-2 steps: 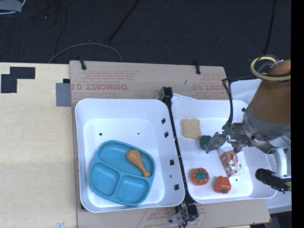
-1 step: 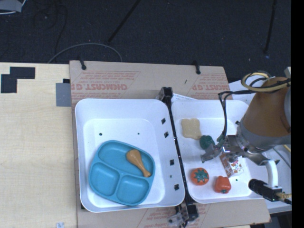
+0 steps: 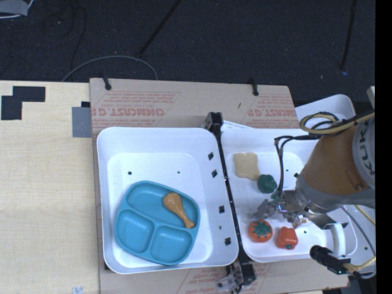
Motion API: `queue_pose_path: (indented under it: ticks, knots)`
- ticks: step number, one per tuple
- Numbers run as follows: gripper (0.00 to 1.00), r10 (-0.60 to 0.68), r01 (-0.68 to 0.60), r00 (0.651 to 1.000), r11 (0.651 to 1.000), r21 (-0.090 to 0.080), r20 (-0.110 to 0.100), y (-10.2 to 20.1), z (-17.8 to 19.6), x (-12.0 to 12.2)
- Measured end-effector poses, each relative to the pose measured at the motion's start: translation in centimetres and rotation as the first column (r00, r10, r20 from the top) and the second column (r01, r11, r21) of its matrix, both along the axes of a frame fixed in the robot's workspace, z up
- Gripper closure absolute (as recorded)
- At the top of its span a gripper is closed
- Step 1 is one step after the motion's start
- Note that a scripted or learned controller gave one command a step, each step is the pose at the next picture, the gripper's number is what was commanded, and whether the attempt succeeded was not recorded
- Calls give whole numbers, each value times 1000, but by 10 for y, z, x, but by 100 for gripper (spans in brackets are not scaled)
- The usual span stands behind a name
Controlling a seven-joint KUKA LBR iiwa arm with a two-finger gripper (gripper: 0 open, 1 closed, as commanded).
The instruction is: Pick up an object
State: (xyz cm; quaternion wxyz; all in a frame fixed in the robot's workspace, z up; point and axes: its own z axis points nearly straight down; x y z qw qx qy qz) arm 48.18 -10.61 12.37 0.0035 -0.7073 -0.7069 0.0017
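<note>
In the right bin [image 3: 294, 255] lie a beige bread slice [image 3: 247, 165], a dark green round piece [image 3: 266, 183], a red tomato with a green top [image 3: 260, 230] and an orange-red pepper [image 3: 286, 237]. My gripper [image 3: 279, 211] hangs low over this bin, just above the tomato and the pepper and below the green piece. The arm's grey and orange wrist covers the bin's right side. Nothing shows as held.
The left bin [image 3: 153, 146] holds a blue divided plate [image 3: 153, 237] with a tan chicken drumstick [image 3: 178, 208] lying on it. A black divider [image 3: 223, 188] runs between the bins. Cardboard lies under both bins, and cables loop near the arm.
</note>
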Motion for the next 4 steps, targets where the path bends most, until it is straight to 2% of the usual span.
queue_pose_path:
  ticks: [1,2,3,4]
  knots:
    - [0,0,0,1000,1000,-1,3,1,-38,0]
    - [100,-5,5,1000,1000,-1,5,0,-26,0]
    - [100,1,-1,1000,1000,-2,6,4,18,-5]
    - [100,2,-2,1000,1000,-3,9,6,76,4]
